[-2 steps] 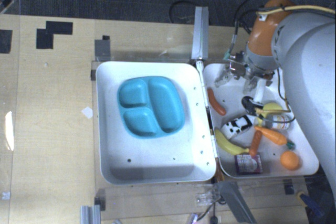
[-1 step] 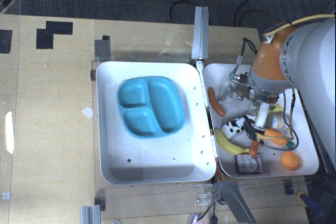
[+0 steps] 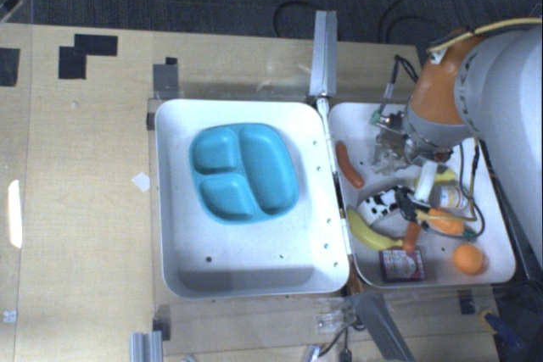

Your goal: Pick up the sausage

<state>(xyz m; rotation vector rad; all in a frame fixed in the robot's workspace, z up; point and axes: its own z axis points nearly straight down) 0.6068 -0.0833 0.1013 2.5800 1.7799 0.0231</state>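
The sausage (image 3: pixel 348 165), a reddish-orange link, lies at a slant near the left wall of the right bin (image 3: pixel 501 271). My gripper (image 3: pixel 386 158) hangs over the upper middle of that bin, just right of the sausage and apart from it. The orange wrist band (image 3: pixel 437 93) sits above and to its right. Nothing shows between the gripper and the sausage.
The left bin (image 3: pixel 178 267) holds a blue divided plate (image 3: pixel 246 171). The right bin also holds a banana (image 3: pixel 369 231), a black-and-white toy (image 3: pixel 382 203), a carrot (image 3: pixel 441 222), a white bottle (image 3: pixel 427 179), a dark can (image 3: pixel 400 265) and an orange (image 3: pixel 468 258).
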